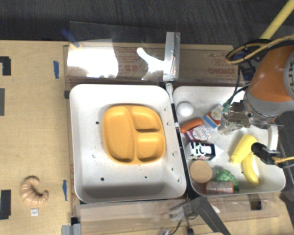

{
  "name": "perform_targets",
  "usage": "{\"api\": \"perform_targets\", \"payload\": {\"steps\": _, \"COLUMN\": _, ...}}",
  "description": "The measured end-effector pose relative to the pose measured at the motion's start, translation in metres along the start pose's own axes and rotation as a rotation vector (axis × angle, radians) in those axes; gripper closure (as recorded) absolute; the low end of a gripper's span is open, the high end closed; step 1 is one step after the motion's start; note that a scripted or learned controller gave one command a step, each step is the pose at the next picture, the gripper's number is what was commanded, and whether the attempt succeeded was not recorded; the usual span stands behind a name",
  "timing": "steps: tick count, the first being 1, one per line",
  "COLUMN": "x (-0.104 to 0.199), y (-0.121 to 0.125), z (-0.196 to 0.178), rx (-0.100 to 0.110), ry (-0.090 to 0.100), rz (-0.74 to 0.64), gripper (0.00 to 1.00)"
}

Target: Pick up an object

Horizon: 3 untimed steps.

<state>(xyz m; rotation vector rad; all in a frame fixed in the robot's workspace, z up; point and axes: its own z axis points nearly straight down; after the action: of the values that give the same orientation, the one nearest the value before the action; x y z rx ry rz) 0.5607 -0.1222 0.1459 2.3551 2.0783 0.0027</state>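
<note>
Hovering low over the right bin (279,177), the pincer (230,119) hangs among a crowd of small things; whether it is spread or pressed together I cannot tell. Just left of it lie a small packet (213,117), an orange sausage-like piece (191,126) and a white ball (185,109). Just below and right lies the banana (247,156). Further below sit a brown disc (201,171) and a green item (224,176). Far left, the other bin (83,131) carries a yellow divided tray (134,133). Judging by the crowding, any nearby piece could be the target.
</note>
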Motion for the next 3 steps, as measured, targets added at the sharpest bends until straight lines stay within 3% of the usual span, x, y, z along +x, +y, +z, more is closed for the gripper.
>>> {"api": "perform_targets", "payload": {"steps": 1, "x": 0.0, "y": 0.0, "z": 0.001, "rx": 0.001, "ry": 0.0, "rz": 0.0, "gripper": 0.0}}
{"api": "perform_targets", "payload": {"steps": 2, "x": -0.053, "y": 0.023, "z": -0.018, "rx": -0.002, "ry": -0.002, "rz": -0.116, "gripper": 0.0}}
{"api": "perform_targets", "payload": {"steps": 3, "x": -0.085, "y": -0.015, "z": 0.05, "rx": 0.002, "ry": 0.008, "rz": -0.012, "gripper": 0.0}}
